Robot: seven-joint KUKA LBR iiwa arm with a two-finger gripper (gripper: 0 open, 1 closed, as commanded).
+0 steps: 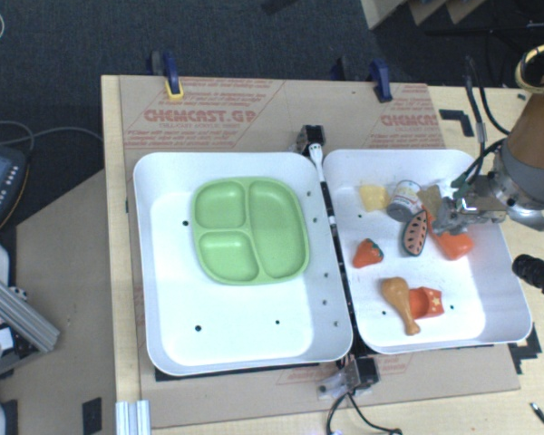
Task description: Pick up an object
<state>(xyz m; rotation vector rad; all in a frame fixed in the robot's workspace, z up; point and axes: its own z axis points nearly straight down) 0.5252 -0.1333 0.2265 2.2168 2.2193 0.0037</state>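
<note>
Camera view, green tray (251, 230) in left bin (163, 315), claw (453, 214) state unclear.

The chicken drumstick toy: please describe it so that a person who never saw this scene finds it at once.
Look in the right white bin, at its near half. The chicken drumstick toy lies there, touching a red block on its right. It is the one tan, club-shaped piece; the pieces near it are red or orange.
</note>
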